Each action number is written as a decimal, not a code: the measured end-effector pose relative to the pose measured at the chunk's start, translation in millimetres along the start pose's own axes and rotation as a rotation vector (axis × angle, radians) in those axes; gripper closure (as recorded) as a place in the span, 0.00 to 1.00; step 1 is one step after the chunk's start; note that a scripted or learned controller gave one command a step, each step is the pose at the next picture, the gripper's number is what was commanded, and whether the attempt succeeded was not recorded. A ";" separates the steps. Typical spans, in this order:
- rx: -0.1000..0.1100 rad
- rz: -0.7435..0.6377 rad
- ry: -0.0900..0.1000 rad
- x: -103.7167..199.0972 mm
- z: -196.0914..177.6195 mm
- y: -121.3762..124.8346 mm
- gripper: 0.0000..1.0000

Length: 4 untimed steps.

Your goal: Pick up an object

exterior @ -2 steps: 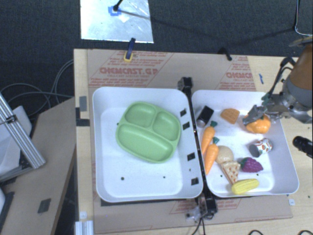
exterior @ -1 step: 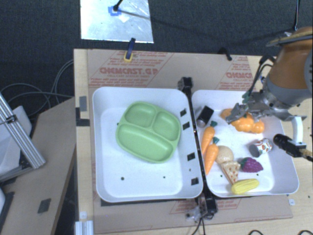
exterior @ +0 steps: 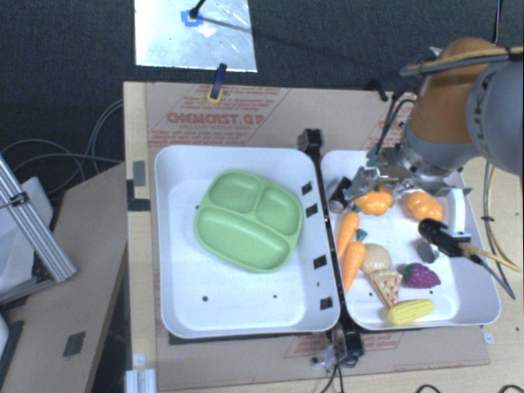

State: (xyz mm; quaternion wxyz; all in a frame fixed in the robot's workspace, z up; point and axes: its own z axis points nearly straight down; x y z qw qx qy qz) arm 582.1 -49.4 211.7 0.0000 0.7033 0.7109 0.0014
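Crowding hand (exterior: 370,188): orange fruit (exterior: 375,202) & carrots (exterior: 350,244) adj | grip state: can't tell | green tray (exterior: 248,219) in L bin (exterior: 176,244)

Fixed overhead camera, slanted down over both white bins (exterior: 168,219).

Two shallow white bins sit side by side on the tabletop (exterior: 139,137). The left bin (exterior: 176,301) holds a green divided plate (exterior: 248,220), lying slightly turned. The right bin (exterior: 475,297) holds toy food: two carrots (exterior: 350,244) along its left wall, one above the other, a pale round piece (exterior: 376,258) beside them, a wafer-like wedge (exterior: 386,286), purple grapes (exterior: 420,276), a yellow corn cob (exterior: 409,310) near the front edge, and two orange fruits (exterior: 425,206). The grey arm (exterior: 463,105) reaches over this bin's far side, its claw (exterior: 366,183) low, just above the left orange fruit (exterior: 375,202).
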 end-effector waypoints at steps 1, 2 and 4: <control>0.000 0.000 0.000 55.3 3.6 12.9 1.00; -0.002 0.001 0.001 104.9 -21.7 17.4 1.00; 0.002 0.004 -0.002 113.7 -5.5 25.0 1.00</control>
